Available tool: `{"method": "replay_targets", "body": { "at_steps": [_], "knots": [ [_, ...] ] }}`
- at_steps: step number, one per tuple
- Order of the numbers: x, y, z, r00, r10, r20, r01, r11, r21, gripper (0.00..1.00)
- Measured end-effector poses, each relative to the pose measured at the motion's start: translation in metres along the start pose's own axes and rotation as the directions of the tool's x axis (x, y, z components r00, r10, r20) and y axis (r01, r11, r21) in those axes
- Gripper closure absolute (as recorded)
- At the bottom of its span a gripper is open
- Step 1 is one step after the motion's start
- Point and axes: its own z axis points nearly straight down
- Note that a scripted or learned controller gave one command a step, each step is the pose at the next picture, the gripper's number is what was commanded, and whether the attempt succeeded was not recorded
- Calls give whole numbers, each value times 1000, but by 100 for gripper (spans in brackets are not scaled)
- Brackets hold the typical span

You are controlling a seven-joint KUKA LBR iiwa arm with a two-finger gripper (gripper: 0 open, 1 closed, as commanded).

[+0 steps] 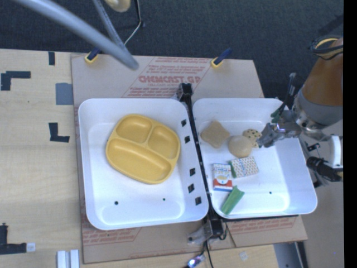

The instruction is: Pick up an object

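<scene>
The table (33, 149) is pale wood with black tape marks, a cardboard sheet (167, 77) (red print, unreadable) under both bins. Claw (266, 138) hangs over the right bin (279, 200) beside a round cookie (241, 146); can't tell its opening.

This was a robotics lab or test cell, not a home or kitchen. Two shallow white bins (89, 149) sat side by side on a cardboard sheet (162, 74) held by clamps (221, 56) at 12 o'clock, on a wooden counter (33, 166) marked with black tape pieces (56, 133) at 9 o'clock. A grey and orange industrial arm (321, 91) stood at 3 o'clock, grey tubing (67, 18) crossed at 11 o'clock, and dark carpet (234, 15) lay beyond.
</scene>
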Motion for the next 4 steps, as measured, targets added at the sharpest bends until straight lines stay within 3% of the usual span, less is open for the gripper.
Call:
{"method": "replay_targets", "body": {
  "at_steps": [2, 4],
  "knots": [
    [96, -3, 4, 1000, -3, -2, 3, 1000, 5, 100],
    [198, -27, 4, 1000, -4, -1, 4, 1000, 6, 100]
  ]
}}
